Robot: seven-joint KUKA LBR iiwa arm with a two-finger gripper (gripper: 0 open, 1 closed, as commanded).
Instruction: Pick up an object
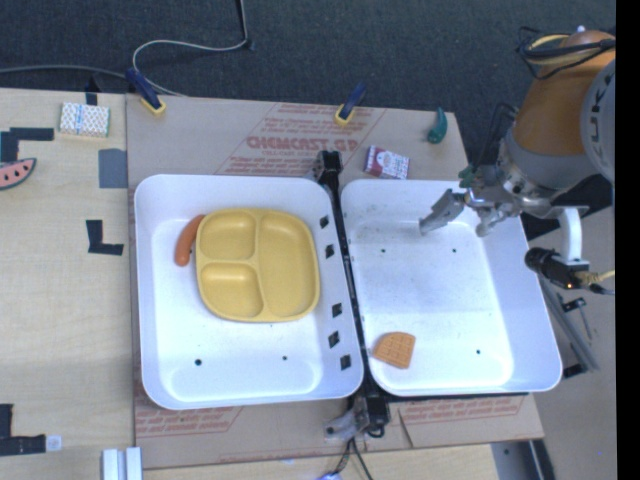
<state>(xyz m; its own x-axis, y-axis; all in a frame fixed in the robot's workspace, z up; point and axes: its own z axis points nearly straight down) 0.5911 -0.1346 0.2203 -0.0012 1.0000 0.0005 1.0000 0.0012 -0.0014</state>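
Gripper jaws spread apart, nothing between them, hovering over the upper part of the right bin, arm coming in from the right. Waffle piece lies near that bin's lower left corner, well apart from the gripper. Left bin holds a yellow divided plate with an orange sausage touching its left edge.
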